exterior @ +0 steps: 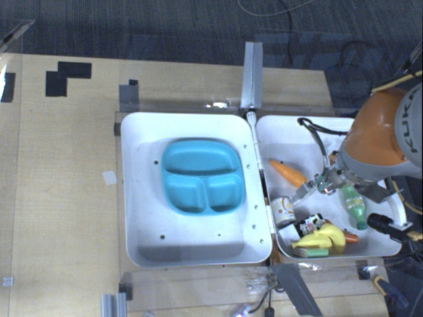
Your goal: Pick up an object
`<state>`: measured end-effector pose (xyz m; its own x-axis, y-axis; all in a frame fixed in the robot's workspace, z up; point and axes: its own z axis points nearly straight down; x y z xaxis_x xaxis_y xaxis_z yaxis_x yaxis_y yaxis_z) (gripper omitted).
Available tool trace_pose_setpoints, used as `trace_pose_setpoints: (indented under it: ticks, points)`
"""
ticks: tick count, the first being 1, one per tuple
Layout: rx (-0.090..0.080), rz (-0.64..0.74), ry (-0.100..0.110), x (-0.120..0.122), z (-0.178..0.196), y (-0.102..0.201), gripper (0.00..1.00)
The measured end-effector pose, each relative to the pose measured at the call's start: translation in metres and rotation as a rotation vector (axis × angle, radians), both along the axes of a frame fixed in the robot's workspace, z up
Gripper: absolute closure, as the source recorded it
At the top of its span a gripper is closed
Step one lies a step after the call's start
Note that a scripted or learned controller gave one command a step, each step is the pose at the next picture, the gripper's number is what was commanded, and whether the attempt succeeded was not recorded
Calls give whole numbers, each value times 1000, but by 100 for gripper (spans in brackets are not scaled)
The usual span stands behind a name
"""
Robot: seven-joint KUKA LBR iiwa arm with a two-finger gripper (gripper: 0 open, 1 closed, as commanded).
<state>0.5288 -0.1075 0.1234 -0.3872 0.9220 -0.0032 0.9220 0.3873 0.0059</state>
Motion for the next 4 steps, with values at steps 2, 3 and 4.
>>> trace_pose_setpoints:
  ticks: [2,3,4]
  points:
    - [2,-393,1,25,62,34,0]
    - [1,-162,-5,40,-34,12,0]
    - [4,-158,-12,43,-22,15,100]
